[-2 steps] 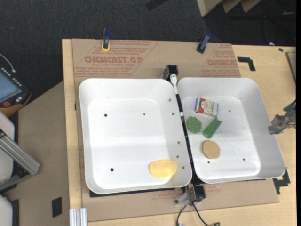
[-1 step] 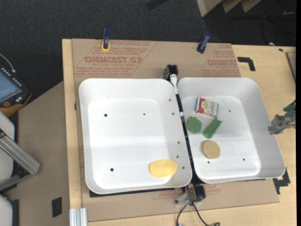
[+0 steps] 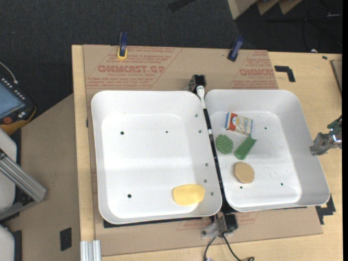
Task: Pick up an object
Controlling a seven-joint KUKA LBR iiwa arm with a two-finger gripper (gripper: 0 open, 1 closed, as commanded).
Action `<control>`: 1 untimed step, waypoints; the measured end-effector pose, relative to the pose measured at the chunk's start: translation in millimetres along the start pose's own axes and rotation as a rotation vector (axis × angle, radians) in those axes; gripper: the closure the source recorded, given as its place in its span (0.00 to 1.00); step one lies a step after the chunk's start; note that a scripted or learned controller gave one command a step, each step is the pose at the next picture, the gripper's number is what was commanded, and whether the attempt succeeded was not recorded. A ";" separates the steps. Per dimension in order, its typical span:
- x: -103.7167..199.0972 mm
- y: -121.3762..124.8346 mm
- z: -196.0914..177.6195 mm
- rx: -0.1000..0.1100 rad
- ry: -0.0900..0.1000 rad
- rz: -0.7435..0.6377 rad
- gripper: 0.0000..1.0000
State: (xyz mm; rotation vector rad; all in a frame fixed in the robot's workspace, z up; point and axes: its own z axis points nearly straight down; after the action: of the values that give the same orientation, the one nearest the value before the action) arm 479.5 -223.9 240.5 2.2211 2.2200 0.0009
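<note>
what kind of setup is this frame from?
Likely a lab bench for robot grasping trials, not a home or kitchen. Two white bins sit side by side on a cardboard sheet clamped at the back edge, holding a few small props such as a yellow piece and a small carton.

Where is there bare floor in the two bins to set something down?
The left bin is bare except for the yellow piece near its front right corner. In the right bin, the carton, green round, green block and tan disc crowd its left part; its right half lies bare.
</note>
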 end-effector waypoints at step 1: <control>0.0 -0.1 0.8 0.000 0.000 0.000 1.00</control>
State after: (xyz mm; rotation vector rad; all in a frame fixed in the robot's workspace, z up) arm 479.4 -223.9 239.8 2.2216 2.2205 0.0009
